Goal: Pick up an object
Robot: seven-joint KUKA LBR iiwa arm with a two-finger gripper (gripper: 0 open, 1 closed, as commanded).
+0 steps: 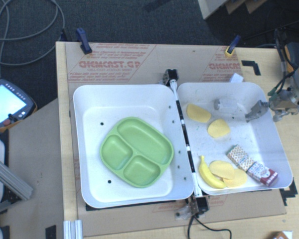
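- left bin [84, 133]: divided plate [136, 151] in middle
- right bin [274, 138]: two chips [198, 113] rear, banana [209, 175] front-left, carton [251, 165] front-right
- hand [259, 109] at right bin's rear-right
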